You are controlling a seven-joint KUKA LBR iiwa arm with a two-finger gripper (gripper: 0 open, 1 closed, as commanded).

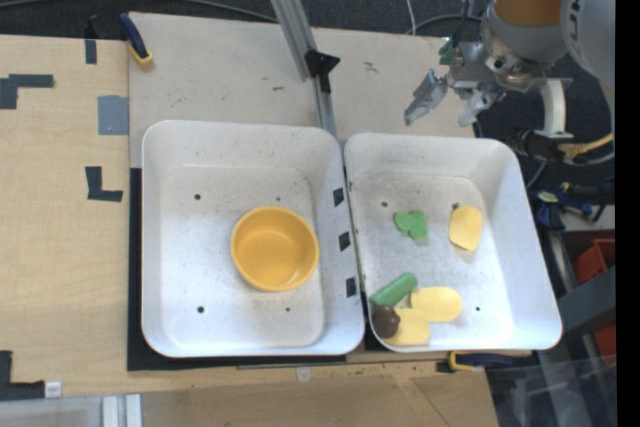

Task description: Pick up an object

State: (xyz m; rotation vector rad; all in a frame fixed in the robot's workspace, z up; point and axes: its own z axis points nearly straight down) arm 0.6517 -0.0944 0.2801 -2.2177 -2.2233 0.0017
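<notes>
Gripper (447,104) above right bin's (520,177) far rim, seemingly open.

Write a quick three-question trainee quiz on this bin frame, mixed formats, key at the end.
1. True or false: the yellow bowl sits in the left bin.
2. Which item in the right bin lies nearest its back wall?
A. small green piece
B. green cylinder
C. brown piece
3. Fill in: the gripper hangs above the bench just beyond the ____ bin's back rim, with nothing between its fingers.

Key: 1 true. 2 A. 3 right.
</notes>
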